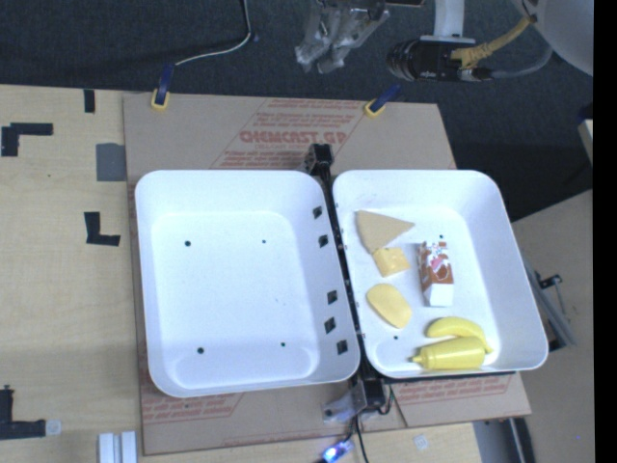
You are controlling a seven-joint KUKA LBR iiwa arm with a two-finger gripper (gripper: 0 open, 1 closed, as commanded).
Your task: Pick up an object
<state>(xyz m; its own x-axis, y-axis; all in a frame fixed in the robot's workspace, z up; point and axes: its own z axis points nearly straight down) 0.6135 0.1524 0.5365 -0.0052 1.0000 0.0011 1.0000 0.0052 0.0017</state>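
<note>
The right bin [501,222] holds several objects. A tan wedge [383,229] lies near its upper left, with a small yellow cube [390,260] just below it and a yellow oval piece [389,306] lower down. A red-and-white carton [436,272] lies to the right of them. A banana [456,329] and a yellow bottle [450,356] rest by the front wall. My gripper [329,48] hangs high at the top of the view, beyond the bins' far edge, well away from every object. Nothing shows between its fingers.
The left bin [154,258] stands beside the right one, joined along a black hinged seam [333,258]. Both rest on a cardboard sheet [280,133]. A white cable [217,51] runs across the dark floor at the top left. The arm's body [453,27] fills the top right.
</note>
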